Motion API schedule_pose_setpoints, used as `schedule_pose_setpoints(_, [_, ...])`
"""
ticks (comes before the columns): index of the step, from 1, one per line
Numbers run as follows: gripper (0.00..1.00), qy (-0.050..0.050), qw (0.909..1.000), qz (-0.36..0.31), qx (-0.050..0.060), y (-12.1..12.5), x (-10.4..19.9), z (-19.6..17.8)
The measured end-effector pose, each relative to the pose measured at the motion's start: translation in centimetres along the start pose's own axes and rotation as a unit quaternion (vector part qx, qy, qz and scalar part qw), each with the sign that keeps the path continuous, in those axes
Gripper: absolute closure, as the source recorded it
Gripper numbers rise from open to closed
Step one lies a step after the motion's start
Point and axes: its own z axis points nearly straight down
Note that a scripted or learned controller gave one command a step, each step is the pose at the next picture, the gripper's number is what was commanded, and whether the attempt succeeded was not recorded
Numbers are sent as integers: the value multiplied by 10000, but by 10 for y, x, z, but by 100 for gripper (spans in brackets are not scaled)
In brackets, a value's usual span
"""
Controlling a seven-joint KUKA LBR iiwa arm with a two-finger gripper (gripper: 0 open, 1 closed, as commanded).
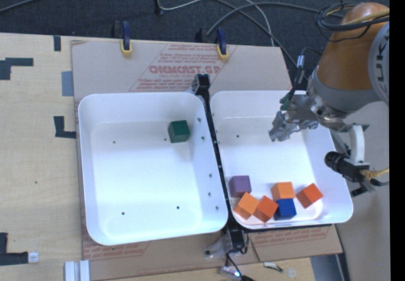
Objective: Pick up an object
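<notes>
**Operator:** What crowds the near end of the right bin?

**Spotter:** You have six blocks bunched against the near wall of the right bin (329,213): a purple block (240,185), two orange blocks (247,204) (266,208) touching each other, a blue block (286,209) with another orange block (282,191) just behind it, and a reddish-orange block (309,195) furthest right. They sit tight, so you get little open room between them.

**Operator:** And the gripper?

**Spotter:** The gripper (279,132) hangs over the far right part of that bin, well apart from the cluster, with bare white floor beneath it. You cannot tell whether it is released or clenched; it is small and dark, and nothing shows between its fingers. The arm's orange band (354,39) is cut off at the right edge.

**Operator:** The left bin?

**Spotter:** You see one green block (179,130) alone toward its far right, near the black divider (212,140), with open floor around it. Two blue clamps (126,36) (221,41) hold the far edge of the cardboard.
</notes>
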Motion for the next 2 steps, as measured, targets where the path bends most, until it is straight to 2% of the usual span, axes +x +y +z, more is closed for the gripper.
schedule_pose_setpoints(1, [100, 0, 10000, -1, 0, 13, 48, -2])
schedule_pose_setpoints(2, [100, 0, 10000, -3, 2, 16, 102, -1])
